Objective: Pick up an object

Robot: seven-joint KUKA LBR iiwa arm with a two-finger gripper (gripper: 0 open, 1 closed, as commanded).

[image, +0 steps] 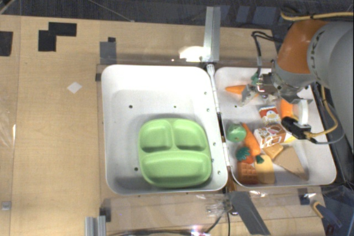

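The right bin [326,166] holds a heap of toy food: an orange carrot piece [235,89] at its far left, a longer carrot [250,141], a green round item [237,133], a red-and-white carton [269,114], a brown printed box [273,135], a waffle-like piece [250,173] and a tan wedge [290,163]. My gripper [258,87] hangs low over the far part of this bin, just right of the orange carrot piece. Whether anything sits between its fingers is hidden from this angle.
The left bin [119,91] carries a green divided tray [174,153] toward its near side. A metal post [212,36] stands at the far end of the wall between the bins. The grey arm with its orange band [296,50] covers the right bin's far right corner.
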